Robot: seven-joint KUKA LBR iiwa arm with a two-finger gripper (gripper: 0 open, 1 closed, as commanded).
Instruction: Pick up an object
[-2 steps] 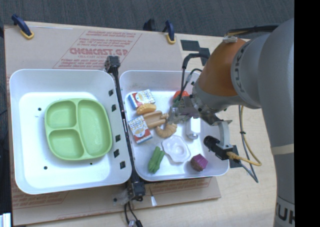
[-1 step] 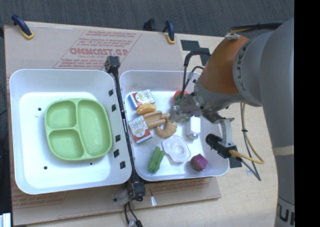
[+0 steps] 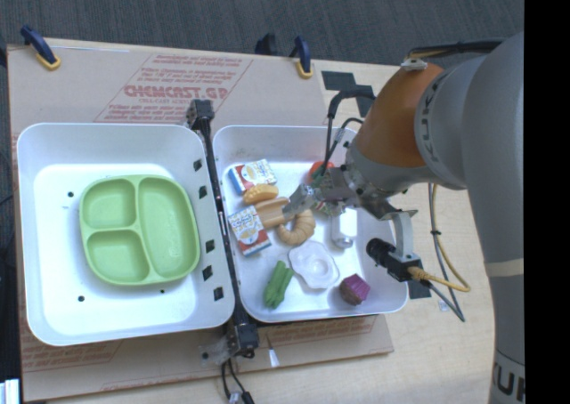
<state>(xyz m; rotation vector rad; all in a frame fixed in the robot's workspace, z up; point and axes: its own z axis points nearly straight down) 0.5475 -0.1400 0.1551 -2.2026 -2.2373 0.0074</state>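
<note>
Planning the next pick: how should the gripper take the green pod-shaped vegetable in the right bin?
Grip the green vegetable across its narrow middle, coming straight down. It lies flat and slanted, with the clear cup close on its right, so set fingers crosswise to its length.

A divided plate (image 3: 138, 230) lies in the left bin (image 3: 36, 304); small items crowd the right bin (image 3: 267, 137).

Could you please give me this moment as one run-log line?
hand: low in right bin | near: croissant, hotdog | left bin: green tray | grasp: unconfirmed
</note>
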